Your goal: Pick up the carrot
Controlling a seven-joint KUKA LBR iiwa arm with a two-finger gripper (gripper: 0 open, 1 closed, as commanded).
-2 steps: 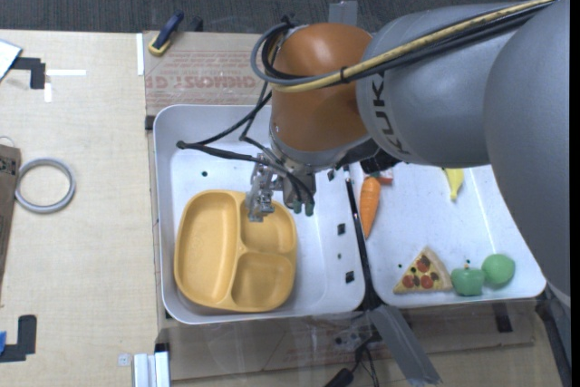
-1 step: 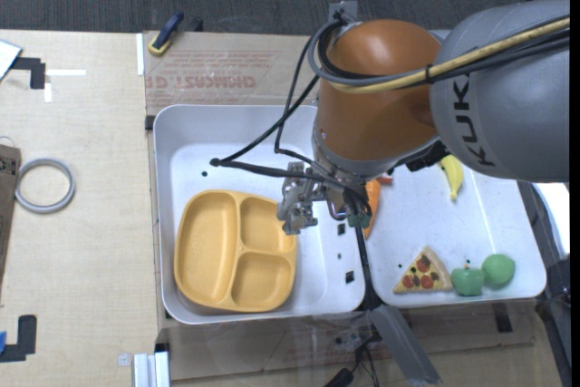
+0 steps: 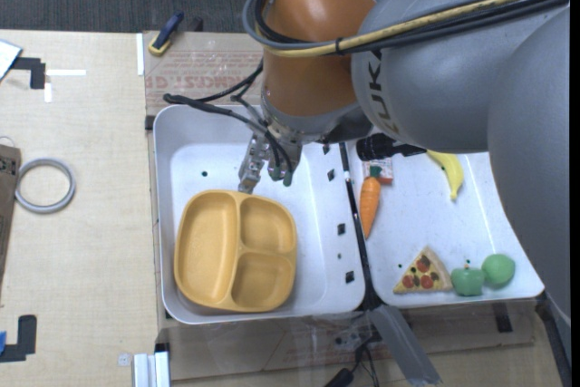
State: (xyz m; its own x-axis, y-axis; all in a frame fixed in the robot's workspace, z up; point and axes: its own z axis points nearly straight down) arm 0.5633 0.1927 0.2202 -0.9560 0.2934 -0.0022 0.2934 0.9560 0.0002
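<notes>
Near the middle of the frame, the gripper (image 3: 267, 168) hangs over the left bin (image 3: 172, 149), fingers slightly apart and holding nothing, just above the yellow divided plate (image 3: 236, 249). Right of it, the carrot (image 3: 369, 202) lies at the right bin's (image 3: 507, 222) left edge.

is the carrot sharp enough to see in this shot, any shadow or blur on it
Camera view: the carrot is fairly sharp and evenly lit, lying in the right bin by the divider; the arm's shadow darkens the bin just above it; the gripper, over the left bin, looks slightly soft.
</notes>
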